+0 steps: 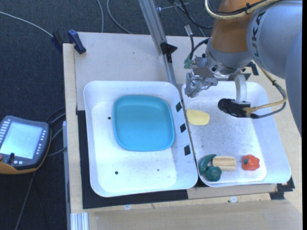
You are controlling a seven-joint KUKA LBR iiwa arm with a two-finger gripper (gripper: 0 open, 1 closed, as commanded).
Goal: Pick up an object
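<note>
We see the hand [194, 86], fingers apparently narrow and holding nothing, poised just at twelve o'clock of the yellow chip-like piece [197, 117] in the right bin [273, 128], which looks light, thin, slippery; we'd pinch its edges.

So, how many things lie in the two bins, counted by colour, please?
Blue: 1, the plate
Yellow: 1, a flat yellow piece
Green: 1, a toy vegetable
Tan: 1, a block
Red: 1, a toy pepper
Total: 5
</note>
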